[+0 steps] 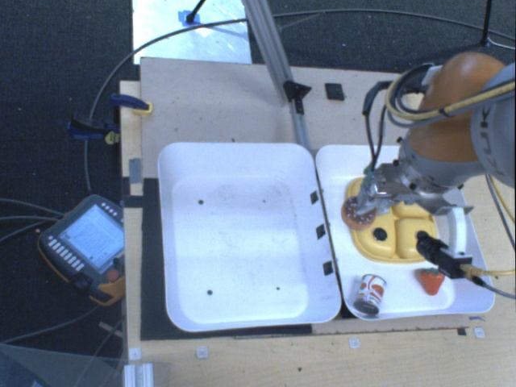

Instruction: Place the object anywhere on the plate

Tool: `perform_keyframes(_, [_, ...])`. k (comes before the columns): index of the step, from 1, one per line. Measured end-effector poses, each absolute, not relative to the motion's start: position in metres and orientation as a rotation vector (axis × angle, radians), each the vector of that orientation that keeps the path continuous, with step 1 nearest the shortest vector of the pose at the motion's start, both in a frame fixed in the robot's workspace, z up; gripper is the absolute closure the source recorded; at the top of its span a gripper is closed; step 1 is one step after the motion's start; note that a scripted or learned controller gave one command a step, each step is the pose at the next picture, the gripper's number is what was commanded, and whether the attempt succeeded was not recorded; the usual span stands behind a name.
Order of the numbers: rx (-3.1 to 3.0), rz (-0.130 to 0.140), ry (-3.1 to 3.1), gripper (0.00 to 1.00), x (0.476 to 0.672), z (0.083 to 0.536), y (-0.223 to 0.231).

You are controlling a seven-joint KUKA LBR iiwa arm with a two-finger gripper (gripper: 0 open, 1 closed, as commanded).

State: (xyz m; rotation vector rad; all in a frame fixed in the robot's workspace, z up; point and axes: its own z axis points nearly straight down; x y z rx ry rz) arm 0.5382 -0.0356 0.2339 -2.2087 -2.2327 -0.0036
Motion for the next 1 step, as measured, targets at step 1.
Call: perform_keyframes(1, [-2.21,-0.005,-2.233,1.0,0.5523,0.2346,0.0062])
